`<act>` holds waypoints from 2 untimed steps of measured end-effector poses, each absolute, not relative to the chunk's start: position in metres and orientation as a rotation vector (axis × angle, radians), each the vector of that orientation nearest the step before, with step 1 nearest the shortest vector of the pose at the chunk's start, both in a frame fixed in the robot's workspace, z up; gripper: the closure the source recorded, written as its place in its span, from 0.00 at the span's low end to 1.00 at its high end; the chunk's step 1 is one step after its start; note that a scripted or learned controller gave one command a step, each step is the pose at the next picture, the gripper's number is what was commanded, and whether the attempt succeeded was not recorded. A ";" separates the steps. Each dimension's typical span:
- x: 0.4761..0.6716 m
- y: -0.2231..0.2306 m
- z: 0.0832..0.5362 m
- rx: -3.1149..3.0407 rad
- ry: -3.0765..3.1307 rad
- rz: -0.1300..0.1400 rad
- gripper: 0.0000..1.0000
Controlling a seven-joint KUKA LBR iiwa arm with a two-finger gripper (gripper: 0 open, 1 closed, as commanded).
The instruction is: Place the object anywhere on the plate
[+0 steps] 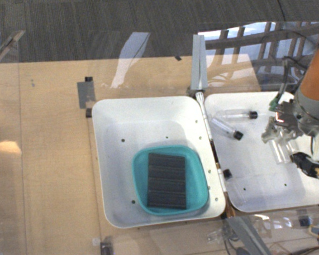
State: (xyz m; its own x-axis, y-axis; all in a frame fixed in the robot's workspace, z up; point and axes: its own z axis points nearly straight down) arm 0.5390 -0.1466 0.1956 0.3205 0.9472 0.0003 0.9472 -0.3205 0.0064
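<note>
The dark block already lies on the teal plate.

In the left bin (109,157), the dark ridged block (166,180) lies flat in the middle of the teal plate (197,196), near the bin's front edge. In the right bin (255,190), two clear tubes (234,121) lie near the back edge. The tool (280,132) hangs over that bin's right side; I cannot tell its state. It could bump the tubes if it drops.
</note>
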 end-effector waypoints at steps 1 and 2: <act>0.521 -0.077 0.184 2.550 1.833 0.003 1.00; 0.517 0.011 0.184 2.476 1.933 0.004 1.00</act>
